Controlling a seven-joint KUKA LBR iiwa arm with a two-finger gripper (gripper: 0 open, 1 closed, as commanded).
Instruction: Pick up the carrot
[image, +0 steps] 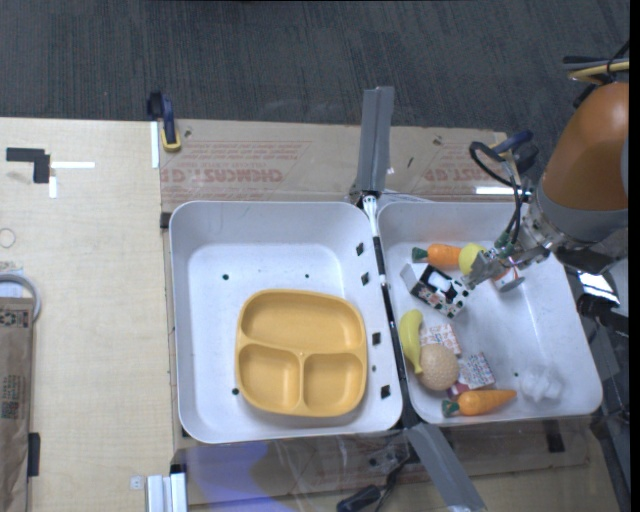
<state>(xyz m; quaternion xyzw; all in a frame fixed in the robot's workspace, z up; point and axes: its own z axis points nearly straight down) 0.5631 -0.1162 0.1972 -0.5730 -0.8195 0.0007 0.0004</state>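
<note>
Carrot (486, 401) lies on its side at the near edge of the right bin (560, 330), its green end pointing left, close to the front wall. Just above its left end sits a tan round lump (437, 368), with a banana (410, 340) on that lump's left and a printed packet (474, 369) on its right. A small white wad (541, 383) rests to the carrot's right. The gripper (455, 292) hangs over the middle of the same bin, well apart from the carrot, with nothing visibly in it; whether the claw is spread or pressed together I cannot tell. Beside it, toward the far wall, lies another orange piece (443, 255). The left bin (200, 300) holds a yellow tray (300, 352)
</note>
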